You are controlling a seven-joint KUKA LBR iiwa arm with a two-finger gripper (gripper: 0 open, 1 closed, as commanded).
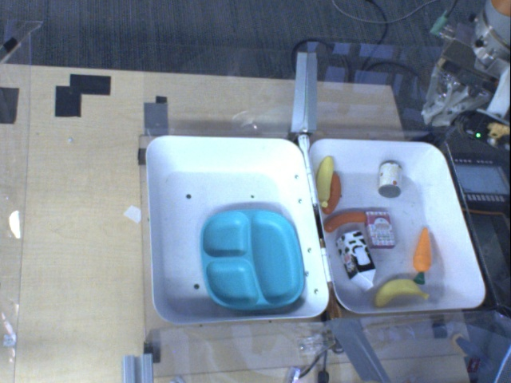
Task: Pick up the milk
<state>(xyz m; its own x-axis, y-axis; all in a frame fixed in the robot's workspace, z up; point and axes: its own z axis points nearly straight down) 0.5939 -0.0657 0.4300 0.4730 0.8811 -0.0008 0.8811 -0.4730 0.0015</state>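
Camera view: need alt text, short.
A cow-patterned milk carton lies in the right bin among two bananas, a carrot, a sausage, a small can and a pink carton. The left bin holds a blue divided tray; the tool hangs beyond the right bin's far corner.

Light: even, bright overhead.
Shadows: soft, cast under the blue tray (pixel 253 259).
Glare: faint on clear panels, left.
Focus: slightly soft throughout.
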